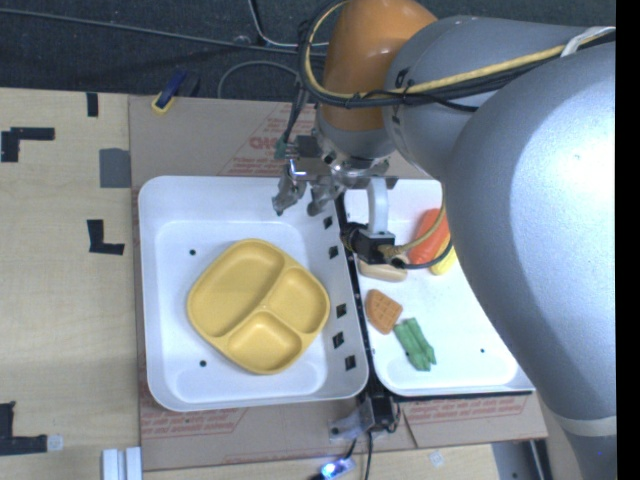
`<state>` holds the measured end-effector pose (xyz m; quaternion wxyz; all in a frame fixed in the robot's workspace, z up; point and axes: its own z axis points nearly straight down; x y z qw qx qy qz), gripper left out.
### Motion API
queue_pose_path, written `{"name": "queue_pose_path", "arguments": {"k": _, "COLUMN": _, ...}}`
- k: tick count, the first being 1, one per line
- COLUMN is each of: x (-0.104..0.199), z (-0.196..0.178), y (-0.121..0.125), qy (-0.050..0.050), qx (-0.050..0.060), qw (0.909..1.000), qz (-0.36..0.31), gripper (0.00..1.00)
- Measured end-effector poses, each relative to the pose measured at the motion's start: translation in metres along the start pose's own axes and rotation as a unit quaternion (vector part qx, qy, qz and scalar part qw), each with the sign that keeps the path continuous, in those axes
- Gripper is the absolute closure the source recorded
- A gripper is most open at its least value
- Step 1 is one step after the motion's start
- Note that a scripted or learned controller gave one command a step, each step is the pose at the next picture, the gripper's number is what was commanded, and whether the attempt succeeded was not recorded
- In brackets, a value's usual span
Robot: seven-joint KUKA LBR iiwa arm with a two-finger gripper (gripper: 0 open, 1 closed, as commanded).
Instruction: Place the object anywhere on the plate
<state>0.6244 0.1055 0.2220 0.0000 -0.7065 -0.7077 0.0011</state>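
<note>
The gripper [301, 200] hangs at upper centre of the frame, over the top right corner of the left bin [160, 268], fingers spread with nothing between them. You hold no object yet: the orange piece [432, 230], tan cracker [383, 310] and green piece [414, 343] lie in the right bin [480, 368], centre right. Grip one squarely first, then release it low over the yellow plate [258, 306], centre left, well inside its rim.

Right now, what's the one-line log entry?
gripper open, over left bin far edge | yellow plate in left bin | food toys in right bin
</note>
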Motion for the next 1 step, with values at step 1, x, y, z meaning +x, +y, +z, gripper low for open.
{"name": "queue_pose_path", "arguments": {"k": 1, "x": -0.0003, "z": -0.0005, "y": -0.0002, "qy": 0.000, "qx": 0.000, "qw": 1.0000, "qz": 0.000, "gripper": 0.00}}
